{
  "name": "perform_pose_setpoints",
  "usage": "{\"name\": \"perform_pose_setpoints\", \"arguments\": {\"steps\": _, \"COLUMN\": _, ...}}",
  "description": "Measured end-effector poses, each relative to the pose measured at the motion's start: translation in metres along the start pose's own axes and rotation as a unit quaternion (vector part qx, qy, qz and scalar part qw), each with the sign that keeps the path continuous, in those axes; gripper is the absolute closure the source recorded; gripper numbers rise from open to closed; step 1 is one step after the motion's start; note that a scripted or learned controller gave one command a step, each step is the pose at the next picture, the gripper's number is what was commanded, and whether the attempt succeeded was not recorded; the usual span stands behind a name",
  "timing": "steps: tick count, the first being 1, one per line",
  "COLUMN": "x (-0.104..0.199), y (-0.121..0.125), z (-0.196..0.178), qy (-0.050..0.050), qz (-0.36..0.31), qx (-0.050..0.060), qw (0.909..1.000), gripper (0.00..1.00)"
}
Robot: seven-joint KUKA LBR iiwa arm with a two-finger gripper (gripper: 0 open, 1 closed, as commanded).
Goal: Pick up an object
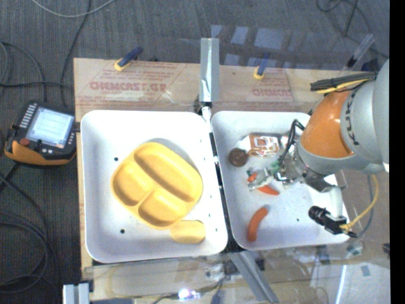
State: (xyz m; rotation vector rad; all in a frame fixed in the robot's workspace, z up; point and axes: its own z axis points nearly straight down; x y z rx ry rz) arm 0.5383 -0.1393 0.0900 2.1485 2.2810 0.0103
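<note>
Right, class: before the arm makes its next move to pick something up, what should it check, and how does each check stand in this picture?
1. Objects available in the right bin: ok, an orange sausage, a brown round piece and a small packet lie there.
2. Hand over the right bin: ok, low among small items.
3. Something between the fingers: cannot tell.
4. Sausage free of neighbours: ok, it lies apart.
5. Left bin objects out of the way: ok, yellow tray and yellow block stay there.
</note>
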Motion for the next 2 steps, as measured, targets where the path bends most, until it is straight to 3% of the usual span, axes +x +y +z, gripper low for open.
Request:
{"name": "perform_pose_setpoints", "arguments": {"steps": 1, "x": -0.001, "y": 0.001, "z": -0.010, "qy": -0.001, "qz": 0.000, "qx": -0.001, "qw": 1.0000, "gripper": 1.00}}
{"name": "perform_pose_setpoints", "arguments": {"steps": 2, "x": 0.037, "y": 0.042, "z": -0.154, "qy": -0.001, "qz": 0.021, "qx": 0.006, "qw": 0.9998, "gripper": 1.00}}
